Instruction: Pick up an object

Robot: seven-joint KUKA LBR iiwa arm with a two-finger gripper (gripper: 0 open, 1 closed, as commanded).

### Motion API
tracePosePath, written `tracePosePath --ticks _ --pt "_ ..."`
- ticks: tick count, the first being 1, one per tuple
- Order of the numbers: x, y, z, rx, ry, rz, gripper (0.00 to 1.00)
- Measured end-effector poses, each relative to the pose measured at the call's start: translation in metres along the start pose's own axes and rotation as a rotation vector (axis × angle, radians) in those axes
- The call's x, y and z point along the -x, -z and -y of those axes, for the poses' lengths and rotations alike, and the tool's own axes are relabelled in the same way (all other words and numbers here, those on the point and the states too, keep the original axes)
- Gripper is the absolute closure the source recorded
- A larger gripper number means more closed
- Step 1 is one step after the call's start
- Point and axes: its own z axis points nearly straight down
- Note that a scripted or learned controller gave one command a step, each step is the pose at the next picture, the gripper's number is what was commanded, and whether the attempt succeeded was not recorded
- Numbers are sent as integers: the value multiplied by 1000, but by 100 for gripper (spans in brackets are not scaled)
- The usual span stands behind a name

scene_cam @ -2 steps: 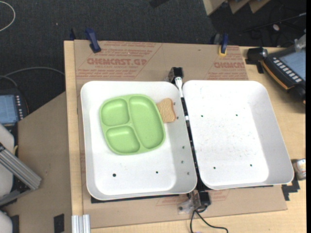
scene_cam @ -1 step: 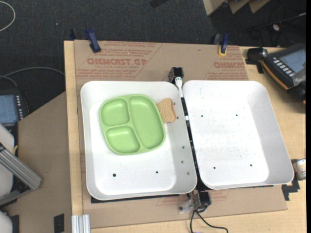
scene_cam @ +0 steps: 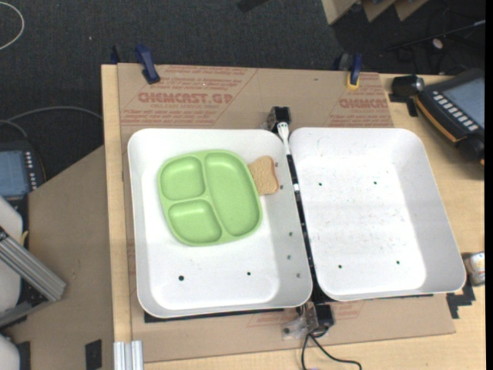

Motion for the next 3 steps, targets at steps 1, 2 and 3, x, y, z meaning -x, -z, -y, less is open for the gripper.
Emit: tracePosePath --ticks 1,2,3 --pt "-4 11 -2 4 9 1 100" --pt "-36 -114 1 -17 11 -10 100" --pt "-75 -198 1 -14 12 -9 100"
